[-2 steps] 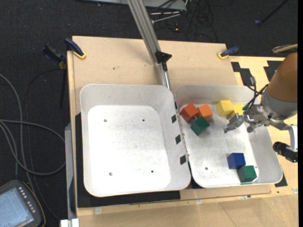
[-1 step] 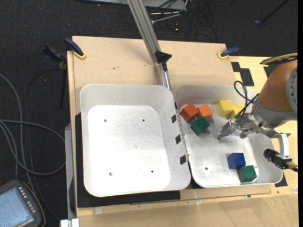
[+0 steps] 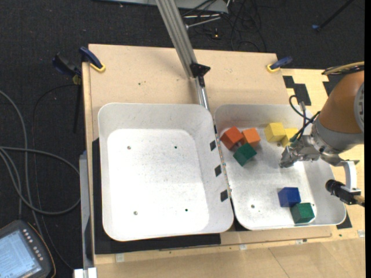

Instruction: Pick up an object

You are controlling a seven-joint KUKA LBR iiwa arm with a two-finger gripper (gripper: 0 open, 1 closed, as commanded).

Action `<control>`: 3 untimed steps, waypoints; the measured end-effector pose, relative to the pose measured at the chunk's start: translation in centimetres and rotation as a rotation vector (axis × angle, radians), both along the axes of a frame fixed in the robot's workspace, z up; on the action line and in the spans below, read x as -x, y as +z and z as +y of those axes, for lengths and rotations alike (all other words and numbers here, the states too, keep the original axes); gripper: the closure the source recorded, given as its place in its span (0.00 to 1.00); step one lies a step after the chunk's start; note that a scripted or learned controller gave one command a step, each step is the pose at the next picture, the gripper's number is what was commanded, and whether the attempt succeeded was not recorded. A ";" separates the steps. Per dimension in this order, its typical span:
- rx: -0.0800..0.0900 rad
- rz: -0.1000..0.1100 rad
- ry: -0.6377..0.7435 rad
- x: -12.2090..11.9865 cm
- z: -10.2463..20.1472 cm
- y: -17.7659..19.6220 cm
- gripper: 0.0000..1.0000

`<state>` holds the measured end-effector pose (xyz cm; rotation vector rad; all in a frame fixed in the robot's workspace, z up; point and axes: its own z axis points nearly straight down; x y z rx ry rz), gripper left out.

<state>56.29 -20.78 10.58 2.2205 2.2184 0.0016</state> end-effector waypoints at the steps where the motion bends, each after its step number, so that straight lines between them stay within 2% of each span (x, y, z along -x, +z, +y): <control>1: 0.002 -0.003 -0.001 0.5 -0.8 5.8 1.00; 3: 0.002 -0.004 0.004 -0.3 0.0 15.2 1.00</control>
